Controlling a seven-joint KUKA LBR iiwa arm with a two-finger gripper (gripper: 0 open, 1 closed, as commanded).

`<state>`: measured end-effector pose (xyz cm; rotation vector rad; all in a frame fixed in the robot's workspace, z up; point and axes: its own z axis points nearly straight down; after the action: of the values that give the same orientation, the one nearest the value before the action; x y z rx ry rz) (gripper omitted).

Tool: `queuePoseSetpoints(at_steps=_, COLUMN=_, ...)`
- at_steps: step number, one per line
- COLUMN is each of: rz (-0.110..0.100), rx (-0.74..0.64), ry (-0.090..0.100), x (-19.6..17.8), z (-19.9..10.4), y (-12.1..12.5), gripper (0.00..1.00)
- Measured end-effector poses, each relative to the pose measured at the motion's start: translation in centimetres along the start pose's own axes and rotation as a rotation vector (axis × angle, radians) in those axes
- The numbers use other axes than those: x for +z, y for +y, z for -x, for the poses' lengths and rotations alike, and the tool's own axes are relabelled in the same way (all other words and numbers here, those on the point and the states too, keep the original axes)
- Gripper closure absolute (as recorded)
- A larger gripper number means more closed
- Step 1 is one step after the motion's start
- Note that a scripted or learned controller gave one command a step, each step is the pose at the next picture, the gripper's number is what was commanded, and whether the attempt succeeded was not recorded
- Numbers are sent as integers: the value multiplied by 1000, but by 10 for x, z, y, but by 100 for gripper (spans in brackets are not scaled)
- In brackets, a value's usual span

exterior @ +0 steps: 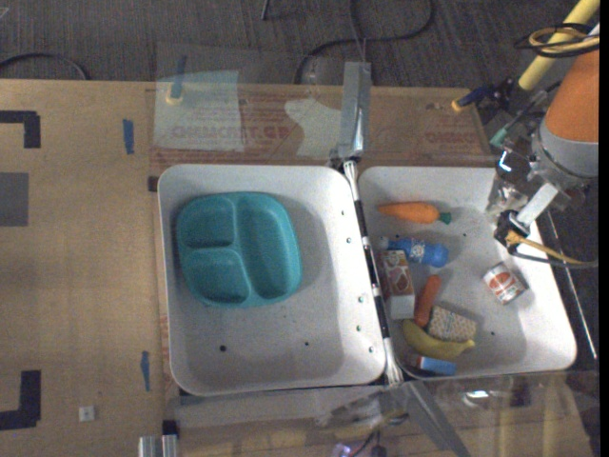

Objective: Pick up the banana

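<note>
I see the banana (434, 339) lying in the right-hand bin (538, 336), near its front-left corner, w/ a tan speckled block (452, 325) touching it and a red sausage-like piece (427, 299) just behind. The hand (509, 208) hangs over the bin's far-right part, well apart from the banana, near a small can (503, 283). Pic's too murky there, so I can't tell if it's released or clenched.

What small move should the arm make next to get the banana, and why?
Probably travel down-left in the view: the gripper sits over the right bin's upper right edge, while the banana lies near its lower left corner, against a tan block.
</note>
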<state>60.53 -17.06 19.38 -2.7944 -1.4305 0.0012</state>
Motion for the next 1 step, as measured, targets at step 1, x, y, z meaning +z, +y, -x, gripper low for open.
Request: queuePoseSetpoints(at_steps=1, rz=7, rx=183, ry=2, x=106, z=-57, y=27, gripper=100)
